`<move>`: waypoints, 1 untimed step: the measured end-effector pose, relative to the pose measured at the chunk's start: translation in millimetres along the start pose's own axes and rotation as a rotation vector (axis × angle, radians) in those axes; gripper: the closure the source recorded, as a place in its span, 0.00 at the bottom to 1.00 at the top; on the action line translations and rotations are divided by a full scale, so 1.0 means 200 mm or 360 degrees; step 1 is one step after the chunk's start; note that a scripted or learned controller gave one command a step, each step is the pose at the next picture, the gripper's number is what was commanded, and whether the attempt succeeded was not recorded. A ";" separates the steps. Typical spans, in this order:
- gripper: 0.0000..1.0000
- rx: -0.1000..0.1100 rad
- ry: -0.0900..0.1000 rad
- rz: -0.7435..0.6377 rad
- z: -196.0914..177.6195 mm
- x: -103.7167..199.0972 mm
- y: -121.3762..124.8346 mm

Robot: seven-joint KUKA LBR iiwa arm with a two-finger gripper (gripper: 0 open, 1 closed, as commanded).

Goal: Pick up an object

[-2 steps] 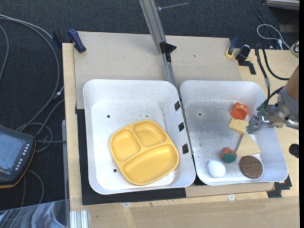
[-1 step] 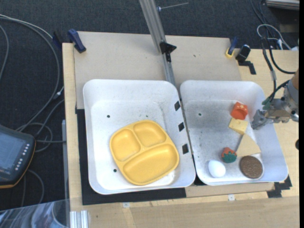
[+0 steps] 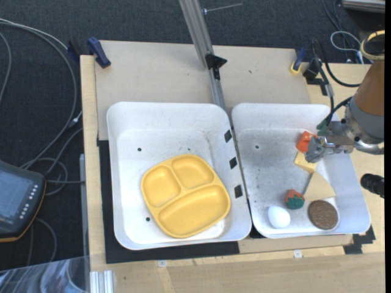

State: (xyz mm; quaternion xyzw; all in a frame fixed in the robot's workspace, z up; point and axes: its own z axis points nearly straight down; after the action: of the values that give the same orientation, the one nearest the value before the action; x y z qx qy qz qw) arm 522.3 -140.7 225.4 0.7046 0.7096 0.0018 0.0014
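Camera view, left to right: a yellow divided plate (image 3: 186,195) lies in the left bin (image 3: 122,127); in the right bin (image 3: 263,118), the gripper (image 3: 314,151) hovers by an orange object (image 3: 304,142), grip state unclear. A slight misalignment could nudge it aside rather than lift it.

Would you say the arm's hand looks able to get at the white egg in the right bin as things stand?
Probably yes: the white egg lies uncovered on the right bin floor, apart from its neighbours, and the hand is above that bin.
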 end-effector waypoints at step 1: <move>1.00 0.0000 0.0001 -0.0002 -0.06 0.26 0.03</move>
State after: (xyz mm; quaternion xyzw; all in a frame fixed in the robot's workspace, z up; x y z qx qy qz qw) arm 527.3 -88.0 237.8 0.7043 0.7099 0.0020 0.0012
